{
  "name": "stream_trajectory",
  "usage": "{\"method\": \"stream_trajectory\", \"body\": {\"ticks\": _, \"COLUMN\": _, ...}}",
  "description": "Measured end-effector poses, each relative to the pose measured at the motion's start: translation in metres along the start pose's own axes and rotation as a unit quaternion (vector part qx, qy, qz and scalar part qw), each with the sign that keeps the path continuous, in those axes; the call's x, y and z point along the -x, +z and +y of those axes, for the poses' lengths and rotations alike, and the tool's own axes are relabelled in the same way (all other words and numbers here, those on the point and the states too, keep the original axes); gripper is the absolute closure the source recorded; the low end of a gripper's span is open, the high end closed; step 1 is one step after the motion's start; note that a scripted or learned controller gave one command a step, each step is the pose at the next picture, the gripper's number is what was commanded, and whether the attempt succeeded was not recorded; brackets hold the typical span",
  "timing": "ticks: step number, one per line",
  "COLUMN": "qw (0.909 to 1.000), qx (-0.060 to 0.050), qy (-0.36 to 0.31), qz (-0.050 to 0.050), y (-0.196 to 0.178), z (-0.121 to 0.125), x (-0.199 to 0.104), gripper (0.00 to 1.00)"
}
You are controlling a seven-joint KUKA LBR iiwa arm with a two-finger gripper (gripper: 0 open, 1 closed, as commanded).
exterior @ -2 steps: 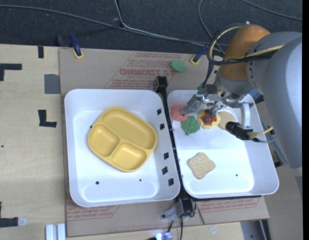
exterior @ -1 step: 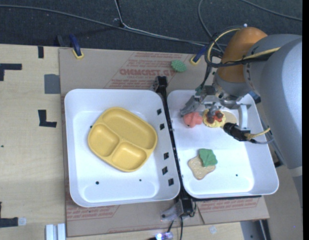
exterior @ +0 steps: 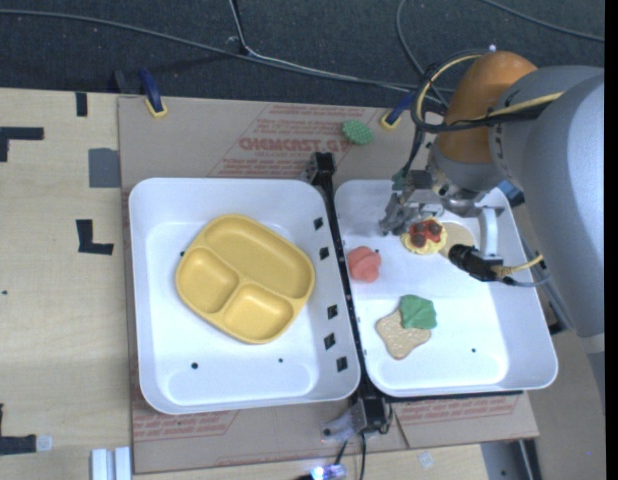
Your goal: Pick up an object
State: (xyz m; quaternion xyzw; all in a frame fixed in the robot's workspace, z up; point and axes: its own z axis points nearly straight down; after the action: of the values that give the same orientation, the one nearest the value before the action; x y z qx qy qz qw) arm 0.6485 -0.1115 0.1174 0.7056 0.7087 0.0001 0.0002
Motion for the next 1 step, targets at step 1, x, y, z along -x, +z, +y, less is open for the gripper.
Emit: {"method": "stream_trajectory", "body": {"ticks": 1, "qw": 1.0, "qx": 0.001, "qy": 0.001, "qz": 0.0, "y": -0.0432, "z": 0.005, "x": -0.0011, "gripper": 1.0}}
